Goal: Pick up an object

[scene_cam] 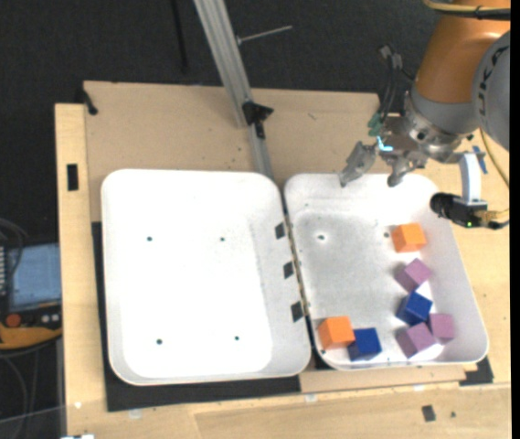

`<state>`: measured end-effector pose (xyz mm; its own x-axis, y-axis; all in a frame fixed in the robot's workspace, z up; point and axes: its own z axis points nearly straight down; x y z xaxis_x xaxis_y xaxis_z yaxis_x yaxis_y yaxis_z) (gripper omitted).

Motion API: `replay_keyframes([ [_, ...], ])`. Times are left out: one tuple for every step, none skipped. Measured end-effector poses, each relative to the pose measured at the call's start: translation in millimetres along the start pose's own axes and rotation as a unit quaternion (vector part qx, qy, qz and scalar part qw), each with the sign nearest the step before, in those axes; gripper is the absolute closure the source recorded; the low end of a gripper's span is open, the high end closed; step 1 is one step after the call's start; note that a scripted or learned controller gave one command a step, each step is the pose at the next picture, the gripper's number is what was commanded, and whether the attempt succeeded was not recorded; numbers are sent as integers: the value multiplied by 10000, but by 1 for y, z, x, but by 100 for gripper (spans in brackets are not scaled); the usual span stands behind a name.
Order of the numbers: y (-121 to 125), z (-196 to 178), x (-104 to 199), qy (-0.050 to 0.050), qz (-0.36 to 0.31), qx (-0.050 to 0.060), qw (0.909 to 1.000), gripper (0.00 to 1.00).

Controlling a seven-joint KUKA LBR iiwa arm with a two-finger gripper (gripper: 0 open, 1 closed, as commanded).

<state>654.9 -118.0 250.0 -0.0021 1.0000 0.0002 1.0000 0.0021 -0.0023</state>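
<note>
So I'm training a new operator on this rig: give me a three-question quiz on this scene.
1. True or false: the gripper holds a block.
2. How many orange blocks lie in the right bin?
3. Which block lies nearest the gripper: A) the far orange block, B) the near blue block, C) the near orange block?

Key: 1. False; its open fingers hang above the bin's far rim with nothing between them. 2. Two. 3. A.

The gripper hangs over the right bin's far rim, jaws spread and holding nothing. Orange, purple and blue blocks lie along that bin's right and near sides.
</note>
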Motion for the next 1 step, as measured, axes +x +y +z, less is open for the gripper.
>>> replay_keyframes([
  [1,-2,0,-8,-6,-13,10000,0],
])
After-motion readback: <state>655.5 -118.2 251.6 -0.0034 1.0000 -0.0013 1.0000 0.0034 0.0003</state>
